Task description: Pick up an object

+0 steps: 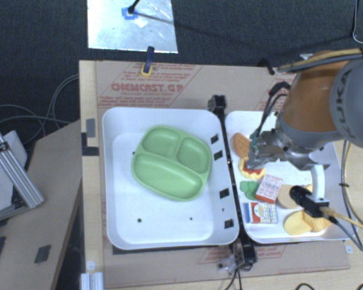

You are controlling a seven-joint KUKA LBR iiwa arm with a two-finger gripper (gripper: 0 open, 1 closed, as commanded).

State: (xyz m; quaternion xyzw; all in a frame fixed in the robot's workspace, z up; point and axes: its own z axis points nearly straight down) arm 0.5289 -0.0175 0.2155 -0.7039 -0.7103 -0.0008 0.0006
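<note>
Arm: the grey KUKA arm (327, 101), with its orange band, reaches in from the right and bends down over the right bin (245, 122).
Claw: the claw (257, 157) sits low in the left part of the right bin, right above a red and yellow toy piece (251, 169). I cannot tell whether it is open or closed, and nothing can be seen gripped in it.
Task's thing: the red and yellow toy piece lies at the claw's tip, near the bin's left wall. Whether the claw touches it cannot be told.
Right bin, other contents: an orange-brown bread-like piece (239, 142) lies just behind the claw. A green leafy piece (248, 189) lies just in front of the red and yellow one. A small red and white box (269, 188) is beside the green piece, with a flat blue, white and red packet (260, 212) nearer the front. A pale round piece (284, 195) and a yellow round piece (295, 223) lie to their right.
Left bin: the left bin (121, 213) holds a green divided plate (171, 162) with three compartments, lying flat near the middle.
Between bins: black clips (224, 193) run along the shared edge.
Worktop: the worktop carries a cardboard sheet with red print (146, 87) under both bins.
Beyond: a shiny metal sheet (130, 17) lies on the dark floor behind the worktop.
</note>
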